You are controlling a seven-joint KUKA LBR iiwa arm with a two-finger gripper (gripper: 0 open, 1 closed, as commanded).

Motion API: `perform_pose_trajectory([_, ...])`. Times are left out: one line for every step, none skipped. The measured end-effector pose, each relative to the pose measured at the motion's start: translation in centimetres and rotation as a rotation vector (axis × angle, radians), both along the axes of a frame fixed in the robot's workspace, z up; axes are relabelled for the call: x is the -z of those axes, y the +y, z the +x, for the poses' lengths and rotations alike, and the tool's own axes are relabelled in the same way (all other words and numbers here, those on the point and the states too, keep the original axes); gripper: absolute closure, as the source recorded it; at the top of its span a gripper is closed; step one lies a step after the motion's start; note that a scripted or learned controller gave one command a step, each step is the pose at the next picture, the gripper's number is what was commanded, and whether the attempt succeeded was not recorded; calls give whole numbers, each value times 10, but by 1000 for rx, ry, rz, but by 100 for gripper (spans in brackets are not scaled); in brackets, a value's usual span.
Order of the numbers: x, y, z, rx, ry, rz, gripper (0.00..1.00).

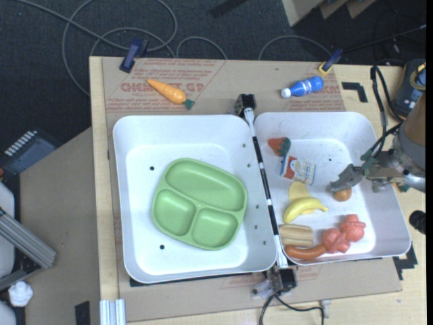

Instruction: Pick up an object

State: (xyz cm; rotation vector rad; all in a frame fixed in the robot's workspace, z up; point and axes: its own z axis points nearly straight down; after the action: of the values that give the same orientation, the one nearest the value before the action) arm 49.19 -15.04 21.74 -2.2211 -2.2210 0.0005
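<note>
My gripper (358, 181) hangs over the right side of the right bin (379, 131), and its fingers look spread open with nothing between them. A small orange ball (343, 194) lies just below the left fingertip (340, 181), close to it. Further left in the same bin lie a red strawberry toy (278, 144), a small white carton (298, 170) and a yellow banana (303, 208). Along the bin's front sit a bread roll (295, 233), a red sausage (306, 252) and a lumpy pink toy (345, 233).
The left bin (128, 147) holds a green divided plate (198, 203). Behind the bins on the bench lie an orange carrot (169, 91) and a blue bottle (303, 87). The arm (406, 161) enters from the right, with cables near it.
</note>
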Motion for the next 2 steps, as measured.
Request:
perform_pose_trajectory([56,42,65,-2,-1,0,0])
perform_pose_trajectory([133,58,39,0,0,0,0])
